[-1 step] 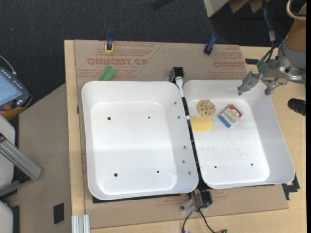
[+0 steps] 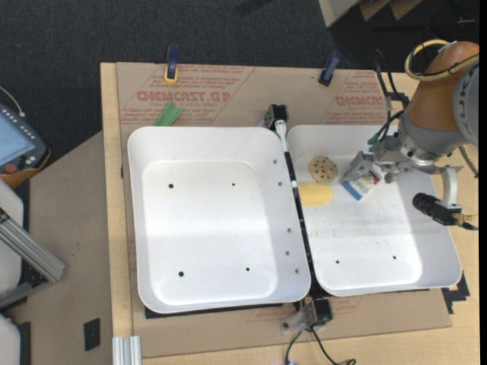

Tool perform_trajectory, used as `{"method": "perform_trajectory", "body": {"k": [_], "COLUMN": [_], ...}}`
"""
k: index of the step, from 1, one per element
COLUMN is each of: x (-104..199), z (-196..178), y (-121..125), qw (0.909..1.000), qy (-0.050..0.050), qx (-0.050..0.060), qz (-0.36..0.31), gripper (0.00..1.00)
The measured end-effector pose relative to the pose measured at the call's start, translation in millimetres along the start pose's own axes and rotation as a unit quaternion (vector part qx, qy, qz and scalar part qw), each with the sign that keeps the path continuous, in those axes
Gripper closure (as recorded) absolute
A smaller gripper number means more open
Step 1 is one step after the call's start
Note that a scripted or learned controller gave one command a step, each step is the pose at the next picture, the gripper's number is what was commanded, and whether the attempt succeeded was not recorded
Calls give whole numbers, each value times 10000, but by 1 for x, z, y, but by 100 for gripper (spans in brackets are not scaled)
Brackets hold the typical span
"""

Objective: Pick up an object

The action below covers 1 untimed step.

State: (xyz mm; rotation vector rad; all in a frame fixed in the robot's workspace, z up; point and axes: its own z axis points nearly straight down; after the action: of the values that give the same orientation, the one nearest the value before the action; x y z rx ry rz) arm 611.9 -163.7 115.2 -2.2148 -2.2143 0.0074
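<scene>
The right bin (image 2: 380, 268) holds a round speckled cookie (image 2: 323, 168) near its back left and a yellow block (image 2: 315, 195) against its left wall. A small blue, white and red item (image 2: 356, 185) lies just right of them. My gripper (image 2: 373, 170) hangs low over the back of the right bin, directly at that small item's upper right and touching or nearly touching it. From this angle I cannot tell whether the item is gripped.
The left bin (image 2: 205, 280) sits beside the right one. A black-handled tool (image 2: 280, 128) rests along the divider between them. A dark cylinder (image 2: 435, 207) juts over the right bin's right side. A green strip (image 2: 168, 114) and two clamps lie on the cardboard behind.
</scene>
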Motion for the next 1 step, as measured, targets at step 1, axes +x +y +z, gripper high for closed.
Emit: {"method": "perform_trajectory", "body": {"k": [1], "x": [17], "z": [27], "y": [19], "qw": [10000], "qy": [-41], "qx": [-58], "qz": [-9], "gripper": [0]}}
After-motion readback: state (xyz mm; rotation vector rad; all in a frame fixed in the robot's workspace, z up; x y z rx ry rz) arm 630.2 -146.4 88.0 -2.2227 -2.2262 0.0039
